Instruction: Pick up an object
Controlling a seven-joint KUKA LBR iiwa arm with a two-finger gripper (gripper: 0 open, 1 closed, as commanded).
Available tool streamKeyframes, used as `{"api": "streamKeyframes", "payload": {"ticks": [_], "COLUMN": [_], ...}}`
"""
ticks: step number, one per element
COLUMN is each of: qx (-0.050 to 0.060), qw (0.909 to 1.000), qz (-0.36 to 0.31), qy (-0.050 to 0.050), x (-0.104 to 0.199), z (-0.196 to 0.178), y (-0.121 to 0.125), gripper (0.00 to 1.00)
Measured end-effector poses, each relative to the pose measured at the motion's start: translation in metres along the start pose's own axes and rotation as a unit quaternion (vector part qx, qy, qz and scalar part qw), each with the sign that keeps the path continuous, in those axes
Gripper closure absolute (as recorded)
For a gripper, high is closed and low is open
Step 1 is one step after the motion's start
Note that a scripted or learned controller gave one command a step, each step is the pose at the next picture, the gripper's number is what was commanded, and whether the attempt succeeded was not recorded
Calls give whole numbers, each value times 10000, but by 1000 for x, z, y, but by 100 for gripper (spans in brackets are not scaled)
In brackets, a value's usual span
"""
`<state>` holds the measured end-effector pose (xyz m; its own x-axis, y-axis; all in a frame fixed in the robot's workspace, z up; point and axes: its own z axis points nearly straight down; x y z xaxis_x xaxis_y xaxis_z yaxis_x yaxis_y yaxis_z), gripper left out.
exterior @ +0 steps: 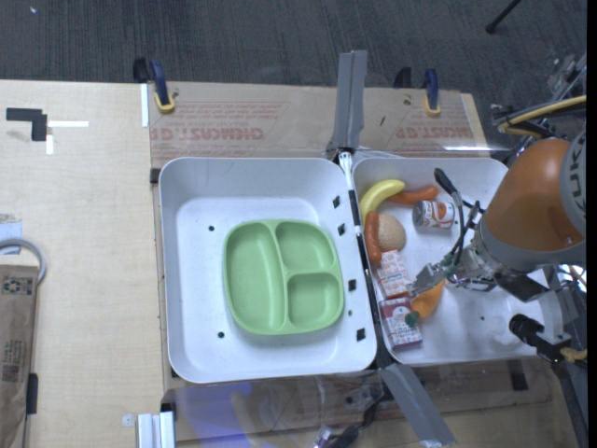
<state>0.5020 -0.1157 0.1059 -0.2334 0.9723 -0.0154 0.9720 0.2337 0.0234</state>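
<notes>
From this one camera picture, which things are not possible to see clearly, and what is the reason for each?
- Gripper: too small and blurred in the camera view to tell its state or whether it holds anything.
- Orange object: partly covered by the gripper, so its kind is unclear.
- Small cartons: print too small to read.
- Can: label blurred.
- Right bin: its far right part is hidden by the arm.
</notes>
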Motion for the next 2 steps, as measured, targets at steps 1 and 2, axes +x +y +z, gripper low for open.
{"api": "streamKeyframes", "payload": {"ticks": [1,2], "qx": [-84,149], "qw": [9999,9982], "qz": [22,581], "qy": [-69,73], "x": [-5,-29], "z": [-13,-106], "y": [6,-28], "gripper": [100,100]}}
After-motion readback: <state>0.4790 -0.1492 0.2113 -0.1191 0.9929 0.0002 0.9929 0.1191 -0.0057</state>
